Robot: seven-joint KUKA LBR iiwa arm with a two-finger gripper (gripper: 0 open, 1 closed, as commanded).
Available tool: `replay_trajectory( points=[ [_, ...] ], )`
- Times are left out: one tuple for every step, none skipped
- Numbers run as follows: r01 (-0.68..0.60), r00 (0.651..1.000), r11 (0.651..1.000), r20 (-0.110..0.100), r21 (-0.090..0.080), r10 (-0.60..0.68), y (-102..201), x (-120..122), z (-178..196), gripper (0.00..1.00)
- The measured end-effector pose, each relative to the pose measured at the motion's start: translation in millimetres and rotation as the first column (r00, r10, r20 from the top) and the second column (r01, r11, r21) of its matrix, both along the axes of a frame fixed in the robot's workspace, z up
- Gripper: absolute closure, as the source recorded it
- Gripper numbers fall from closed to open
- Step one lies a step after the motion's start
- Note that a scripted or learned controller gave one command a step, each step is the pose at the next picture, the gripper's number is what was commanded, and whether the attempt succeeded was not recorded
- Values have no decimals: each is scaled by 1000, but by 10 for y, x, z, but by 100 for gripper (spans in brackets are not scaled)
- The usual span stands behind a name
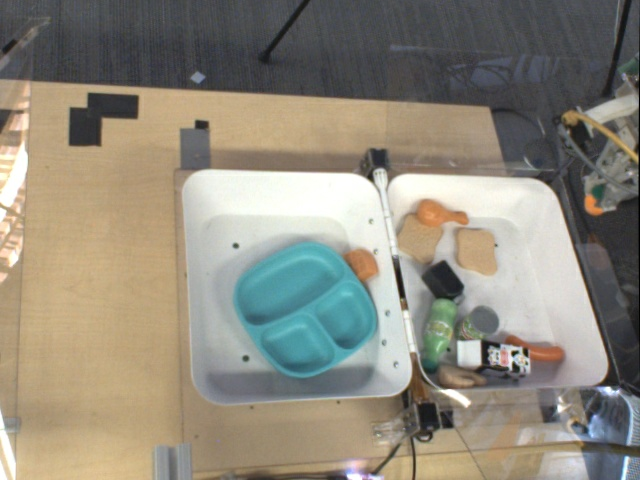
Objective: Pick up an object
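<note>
Objects for picking, among them a green plastic bottle [439, 330] and two tan bread slices [478, 252], are seen lying in the right white bin [560, 268], lower right of frame. Nothing is lifted yet; the end effector's state cannot be told.

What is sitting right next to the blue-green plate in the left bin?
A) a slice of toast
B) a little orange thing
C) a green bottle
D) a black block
B: a little orange thing rests against the upper right edge of the teal divided plate in the left bin, while the green bottle, black block and toast slices all lie in the right bin.
</note>
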State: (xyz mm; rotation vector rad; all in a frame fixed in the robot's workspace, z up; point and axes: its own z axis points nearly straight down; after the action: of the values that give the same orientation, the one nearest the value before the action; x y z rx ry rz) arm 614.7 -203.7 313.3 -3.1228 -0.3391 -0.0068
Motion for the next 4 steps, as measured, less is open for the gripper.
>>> replay_trajectory(
  points=[
    [-115, 993, 993, -12, 20, 116, 52, -786, -848, 100],
    [-29, 1000, 1000, -2, 0, 29, -12, -759, -443, 100],
    [4, 1000, 1000, -1, -1, -4, -9, -588, -124, 100],
    [-1, 1000, 1000, 0, 0, 1, -6, -317, 91, 100]
  ],
)
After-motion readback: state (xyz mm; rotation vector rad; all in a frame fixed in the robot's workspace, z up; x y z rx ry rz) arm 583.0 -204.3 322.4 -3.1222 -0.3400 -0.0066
